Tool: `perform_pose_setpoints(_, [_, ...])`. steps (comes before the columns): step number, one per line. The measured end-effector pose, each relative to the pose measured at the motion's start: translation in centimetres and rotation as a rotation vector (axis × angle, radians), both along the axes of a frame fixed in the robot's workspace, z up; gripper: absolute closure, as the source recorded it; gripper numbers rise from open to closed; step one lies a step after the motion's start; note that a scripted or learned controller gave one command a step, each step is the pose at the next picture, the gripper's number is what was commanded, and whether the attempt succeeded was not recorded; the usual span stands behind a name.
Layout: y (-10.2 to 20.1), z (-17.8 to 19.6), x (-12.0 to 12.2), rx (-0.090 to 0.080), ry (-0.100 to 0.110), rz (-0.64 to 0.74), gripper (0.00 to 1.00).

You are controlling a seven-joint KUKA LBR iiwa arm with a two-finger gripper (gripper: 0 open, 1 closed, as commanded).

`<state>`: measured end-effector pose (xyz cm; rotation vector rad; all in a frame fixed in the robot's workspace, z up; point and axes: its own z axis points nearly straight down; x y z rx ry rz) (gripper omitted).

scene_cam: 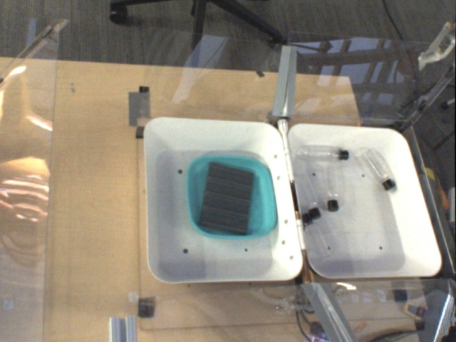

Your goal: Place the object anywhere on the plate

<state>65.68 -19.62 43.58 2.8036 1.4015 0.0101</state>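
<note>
A dark grey ribbed rectangular block lies flat on a teal square plate. The plate sits in the middle of the left white bin. The block is well inside the plate's rim, turned slightly clockwise.
The right white bin holds several clear plastic tubes with black caps, such as one tube at the back right and another near the back. A metal post stands behind the seam between the bins.
</note>
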Motion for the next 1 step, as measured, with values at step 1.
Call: perform_pose_setpoints(1, [0.01, -0.04, -0.09, 0.002, 0.0, -0.124, 0.0])
